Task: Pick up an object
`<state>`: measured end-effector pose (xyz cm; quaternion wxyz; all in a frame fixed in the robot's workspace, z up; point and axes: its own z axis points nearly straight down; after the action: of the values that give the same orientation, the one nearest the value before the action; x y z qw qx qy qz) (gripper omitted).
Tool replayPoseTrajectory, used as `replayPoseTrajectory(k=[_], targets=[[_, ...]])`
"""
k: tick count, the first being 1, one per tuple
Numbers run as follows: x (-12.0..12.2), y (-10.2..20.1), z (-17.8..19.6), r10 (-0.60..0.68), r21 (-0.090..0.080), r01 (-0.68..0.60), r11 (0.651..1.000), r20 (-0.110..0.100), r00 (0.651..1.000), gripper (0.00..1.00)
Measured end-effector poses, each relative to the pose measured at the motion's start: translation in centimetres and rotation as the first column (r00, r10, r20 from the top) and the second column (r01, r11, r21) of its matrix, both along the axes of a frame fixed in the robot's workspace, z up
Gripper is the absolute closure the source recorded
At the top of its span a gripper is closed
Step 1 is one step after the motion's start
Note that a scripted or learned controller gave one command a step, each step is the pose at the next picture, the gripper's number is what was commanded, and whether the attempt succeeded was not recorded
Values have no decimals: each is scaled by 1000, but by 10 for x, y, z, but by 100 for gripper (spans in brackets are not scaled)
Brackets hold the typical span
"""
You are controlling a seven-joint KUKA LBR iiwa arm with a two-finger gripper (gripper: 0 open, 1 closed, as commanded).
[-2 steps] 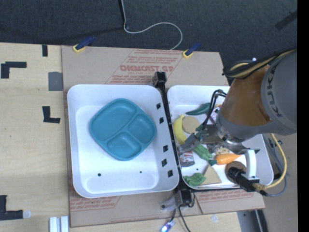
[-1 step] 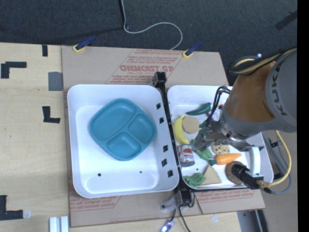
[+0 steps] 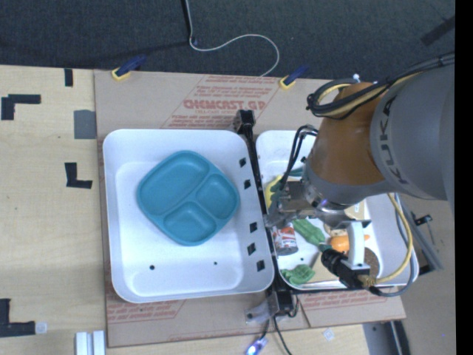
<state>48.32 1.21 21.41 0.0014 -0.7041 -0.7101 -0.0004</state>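
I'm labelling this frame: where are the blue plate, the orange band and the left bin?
Blue plate (image 3: 188, 196): camera view, middle ridge between its compartments.
Orange band (image 3: 347, 135): camera view, its broad side above the wrist.
Left bin (image 3: 122, 154): camera view, bare upper-left floor.

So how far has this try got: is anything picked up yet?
Done: the arm has reached into the right bin, with the gripper low over the clutter near its left wall. In hand: nothing that I can see. Left: grasp and lift something, perhaps the green piece. The blue plate lies in the left bin.

Dark carpet (image 3: 89, 13) lies behind the cardboard-covered bench (image 3: 214, 102).
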Motion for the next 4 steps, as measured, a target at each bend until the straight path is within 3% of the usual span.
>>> replayPoseTrajectory(k=[1,2,3,4], targets=[[2,17,100,-4,-1,4,1000,10,1000,100],[1,6,127,-7,-3,7,1000,3,1000,100],[0,-45,106,-14,-5,14,1000,-1,1000,100],[-1,23,48,-2,-1,2,1000,-7,1000,100]])
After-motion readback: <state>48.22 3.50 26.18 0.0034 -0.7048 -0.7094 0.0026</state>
